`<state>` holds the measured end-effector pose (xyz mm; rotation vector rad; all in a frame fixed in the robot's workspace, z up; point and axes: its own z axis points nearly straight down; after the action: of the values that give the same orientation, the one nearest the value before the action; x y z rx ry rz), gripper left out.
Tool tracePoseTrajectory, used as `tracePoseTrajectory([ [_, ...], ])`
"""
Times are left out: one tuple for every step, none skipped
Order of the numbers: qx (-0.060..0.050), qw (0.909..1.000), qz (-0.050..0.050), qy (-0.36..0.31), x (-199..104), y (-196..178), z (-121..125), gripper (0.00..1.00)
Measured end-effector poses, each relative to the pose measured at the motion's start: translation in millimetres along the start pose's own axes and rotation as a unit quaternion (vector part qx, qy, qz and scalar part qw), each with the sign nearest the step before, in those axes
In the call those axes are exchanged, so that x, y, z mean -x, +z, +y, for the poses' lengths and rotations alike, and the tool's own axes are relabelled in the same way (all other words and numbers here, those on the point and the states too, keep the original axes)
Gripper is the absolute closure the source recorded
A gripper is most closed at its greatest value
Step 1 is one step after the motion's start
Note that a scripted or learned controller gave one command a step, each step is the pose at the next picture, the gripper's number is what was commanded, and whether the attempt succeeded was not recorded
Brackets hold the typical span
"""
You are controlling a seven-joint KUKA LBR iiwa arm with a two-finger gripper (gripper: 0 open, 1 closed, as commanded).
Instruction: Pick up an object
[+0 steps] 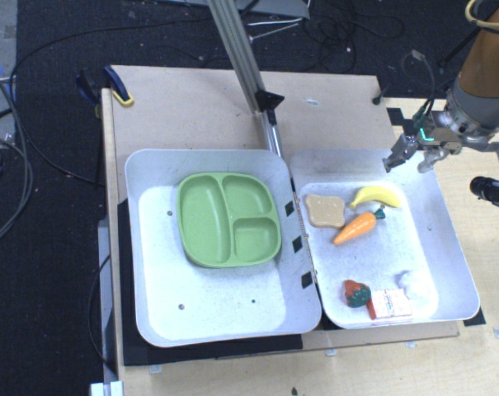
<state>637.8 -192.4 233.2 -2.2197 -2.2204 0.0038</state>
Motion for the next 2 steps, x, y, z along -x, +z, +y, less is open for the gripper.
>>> tracePoseTrajectory([
  [0.002,1.0,0.0,0.0,0,-2,1,0.0],
  [-0.001,1.0,0.0,0.001,9,52,-5,0.0],
])
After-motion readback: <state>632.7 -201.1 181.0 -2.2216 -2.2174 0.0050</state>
